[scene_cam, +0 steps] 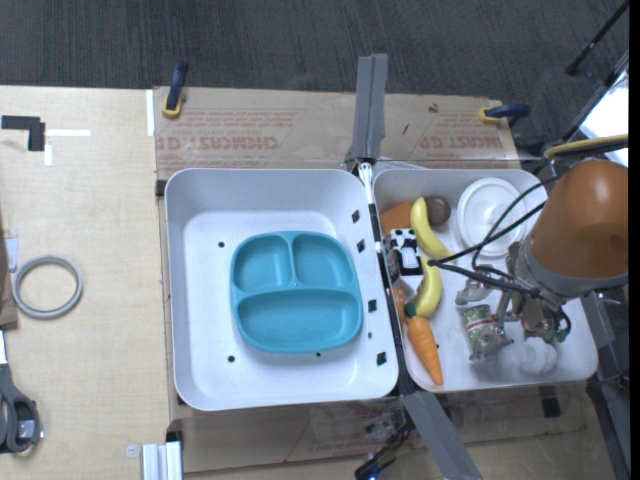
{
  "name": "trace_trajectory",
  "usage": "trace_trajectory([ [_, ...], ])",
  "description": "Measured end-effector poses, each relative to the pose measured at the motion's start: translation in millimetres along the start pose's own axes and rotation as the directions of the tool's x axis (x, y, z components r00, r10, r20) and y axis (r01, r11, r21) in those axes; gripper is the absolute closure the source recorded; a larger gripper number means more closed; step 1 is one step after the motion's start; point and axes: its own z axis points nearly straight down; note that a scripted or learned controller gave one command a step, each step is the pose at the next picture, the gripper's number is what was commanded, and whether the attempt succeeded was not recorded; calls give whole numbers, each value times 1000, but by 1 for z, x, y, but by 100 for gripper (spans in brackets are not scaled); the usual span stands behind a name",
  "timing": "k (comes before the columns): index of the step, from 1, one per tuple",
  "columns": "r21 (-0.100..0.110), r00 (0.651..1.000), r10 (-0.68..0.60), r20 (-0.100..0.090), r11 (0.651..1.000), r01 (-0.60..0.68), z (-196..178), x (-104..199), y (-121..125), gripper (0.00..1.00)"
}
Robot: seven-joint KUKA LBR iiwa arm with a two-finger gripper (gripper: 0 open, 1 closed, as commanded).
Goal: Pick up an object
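My gripper (515,313) hangs low over the near right part of the right bin (455,373), below the arm's orange band (588,218). Just to its left lies a small clear container with a green label (480,330), touching or nearly touching the gripper. Cables and the wrist hide the gripper's tip. Further left in this bin lie a yellow banana (430,258), an orange carrot (424,348) and a black-and-white checkered item (402,240). A white bowl (488,208) sits at the back. An orange round object (396,216) lies behind the banana.
The left bin (200,348) holds a blue divided plate (296,291). A white lump (535,358) lies by the right bin's near right corner. A grey tape ring (44,285) and scissors (18,418) lie on the bench to the left.
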Motion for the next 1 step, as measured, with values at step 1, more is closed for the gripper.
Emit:
trace_trajectory([
  [1,0,991,135,4,991,-135,-9,-77,48,0],
])
